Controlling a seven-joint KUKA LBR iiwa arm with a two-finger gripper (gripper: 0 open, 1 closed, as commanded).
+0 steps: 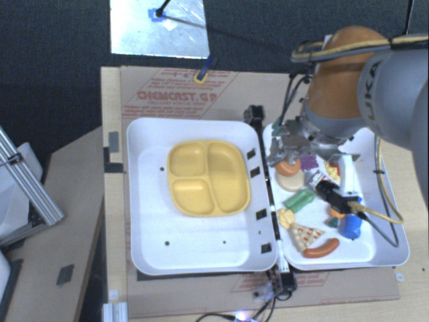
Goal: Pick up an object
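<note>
The right bin (pixel 389 247) holds several toy foods: an orange round piece (pixel 289 168), a purple piece (pixel 308 161), a green piece (pixel 298 200), a pizza slice (pixel 308 235), a sausage (pixel 320 248) and a blue cup (pixel 350 227). My gripper (pixel 287 151) hangs low over the bin's far left part, just above the orange round piece. The wrist and arm hide the bin's far right corner. I see nothing clearly held.
The left bin (pixel 147 247) bears a yellow divided plate (pixel 206 178). A black divider with clips (pixel 265 180) runs between the bins. A yellow cable (pixel 382 213) loops over the right bin's right side. A shiny sheet (pixel 159 19) lies beyond the bench.
</note>
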